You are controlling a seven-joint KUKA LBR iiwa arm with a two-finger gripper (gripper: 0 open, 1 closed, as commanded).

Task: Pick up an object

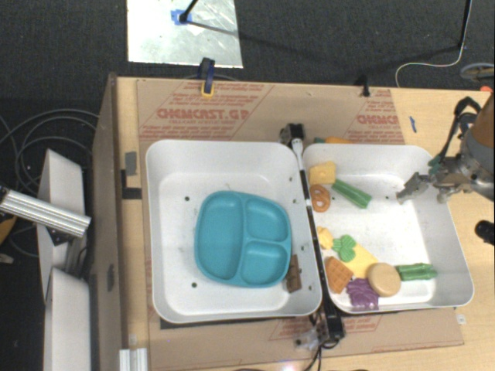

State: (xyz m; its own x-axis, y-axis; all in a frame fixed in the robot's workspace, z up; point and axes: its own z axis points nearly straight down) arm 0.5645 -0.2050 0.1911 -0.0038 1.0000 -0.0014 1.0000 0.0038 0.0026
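One arm [481, 141] low over the right bin's [448, 230] far right rim, fingers [408, 189] apart, nothing between them.

Both bins [232, 157] look like smooth white plastic, slight sheen. Teal divided plate [242, 238]: matt plastic. Toy food pieces [363, 273] in the right bin: smooth plastic, mostly matt. Bench top [271, 107]: brown printed cardboard, flat finish. Floor [62, 37]: dark rough carpet. Sheet [184, 22] on it: shiny, foil-like. Gripper [421, 182]: dull grey metal.
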